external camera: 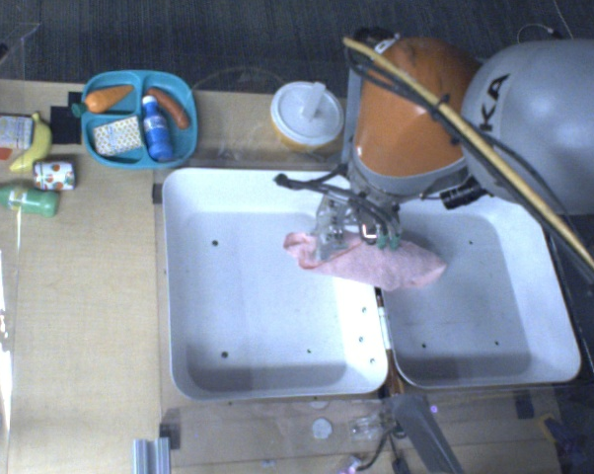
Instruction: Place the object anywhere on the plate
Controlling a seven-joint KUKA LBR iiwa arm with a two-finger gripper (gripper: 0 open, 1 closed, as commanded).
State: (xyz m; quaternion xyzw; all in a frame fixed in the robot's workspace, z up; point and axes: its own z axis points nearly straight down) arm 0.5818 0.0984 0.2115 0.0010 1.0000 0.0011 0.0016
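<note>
A limp pink cloth [396, 265] stretches across the rim shared by the two white bins, with its left end bunched up under the wrist. My gripper [358, 231] comes straight down onto the cloth's upper left part and is shut on it, and the pink fabric shows between the fingers [327, 237]. The orange band and grey arm hide what lies behind the gripper. A blue divided plate [184, 102] sits on the bench at the far left, outside the bins, well away from the gripper.
The plate holds toy food and a small blue bottle [157, 129]. A yellow cup with a white lid [308, 114] stands behind the left bin [228, 363]. Small toys, including a banana [36, 144] and a green bottle [23, 199], lie at the far left. The right bin [494, 354] lies under the arm.
</note>
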